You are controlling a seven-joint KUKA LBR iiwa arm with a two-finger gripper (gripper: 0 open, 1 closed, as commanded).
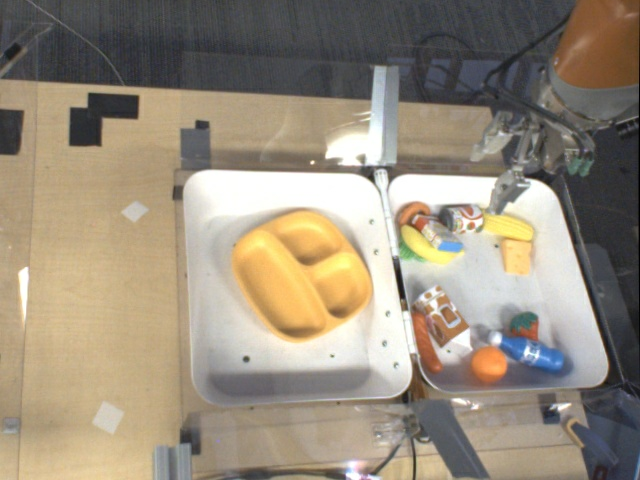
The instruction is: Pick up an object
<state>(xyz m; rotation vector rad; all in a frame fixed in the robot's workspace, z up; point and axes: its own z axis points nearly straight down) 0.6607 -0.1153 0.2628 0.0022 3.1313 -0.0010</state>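
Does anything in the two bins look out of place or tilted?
The yellow divided tray in the left bin sits turned at an angle to the bin's walls. The small items in the right bin lie loosely jumbled; nothing looks spilled or damaged.

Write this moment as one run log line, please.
gripper: over right bin far edge, nothing held | nearest: yellow corn | left bin: yellow tray

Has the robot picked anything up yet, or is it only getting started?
Nothing looks picked up yet. The gripper hangs at the far edge of the right bin, just above the yellow corn-like toy, with nothing between its fingers. The toys lie in that bin; the yellow tray sits in the left bin. The grasp and lift remain.
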